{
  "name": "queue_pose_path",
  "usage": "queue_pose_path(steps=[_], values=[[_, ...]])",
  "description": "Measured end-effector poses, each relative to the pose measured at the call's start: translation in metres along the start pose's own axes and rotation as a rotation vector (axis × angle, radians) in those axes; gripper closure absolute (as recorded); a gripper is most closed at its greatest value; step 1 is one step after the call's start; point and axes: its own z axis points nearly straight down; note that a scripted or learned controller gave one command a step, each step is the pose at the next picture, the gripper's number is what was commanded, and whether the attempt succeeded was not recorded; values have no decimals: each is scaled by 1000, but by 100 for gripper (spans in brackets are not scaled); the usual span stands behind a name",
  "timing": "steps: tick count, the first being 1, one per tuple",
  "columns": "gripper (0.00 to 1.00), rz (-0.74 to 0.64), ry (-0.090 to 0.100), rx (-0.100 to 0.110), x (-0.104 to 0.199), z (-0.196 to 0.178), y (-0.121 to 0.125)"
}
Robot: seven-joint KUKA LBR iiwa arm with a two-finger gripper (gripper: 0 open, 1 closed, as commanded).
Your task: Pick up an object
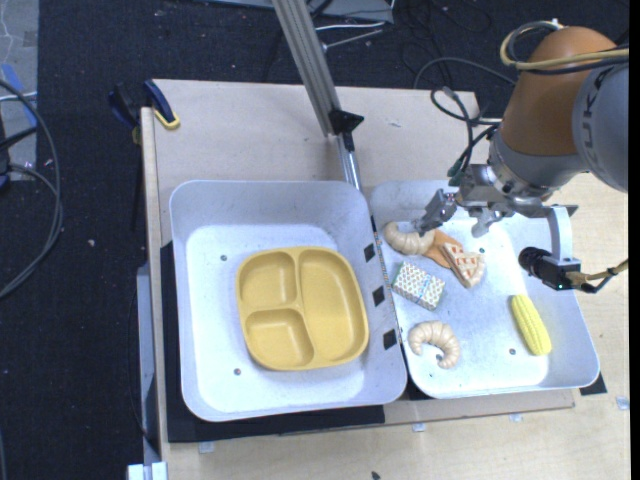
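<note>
Parted and holding nothing, the two dark fingers of the gripper (462,215) are hanging over the far part of the right bin (565,368), one finger (437,209) angling out to the left and the other (487,219) pointing down on the right, with bare white bin floor showing in the gap between them. Nothing is sitting between the fingers.

Just below the left finger, a pale tan croissant (407,237) is lying curled on the bin floor, its near end close to that fingertip; whether the two are touching is not clear from this slant. Directly beneath the gap, an orange waffle-patterned wedge (456,260), pale at its lower tip, is lying tilted, its upper end meeting the croissant. Further below and slightly left of the jaws, a small white block with a speckled dotted face (419,283) is resting near the bin's left wall. Well below the jaws, a second croissant (436,340), lighter and curled like a hook, is lying near the front edge. Down and to the right, well apart from the fingers, a yellow corn cob (529,324) is lying lengthwise.

Far to the left of the jaws, the left bin (205,268) is holding a yellow three-compartment plate (301,306), its sections showing only their own yellow surface.
</note>
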Motion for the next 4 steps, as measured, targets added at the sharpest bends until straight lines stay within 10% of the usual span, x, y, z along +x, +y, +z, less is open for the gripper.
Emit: queue_pose_path(steps=[2, 3, 4], values=[[0, 1, 0, -1, -2, 118, -1], [100, 2, -1, -8, -2, 104, 1], [100, 0, -2, -13, -4, 41, -1]])
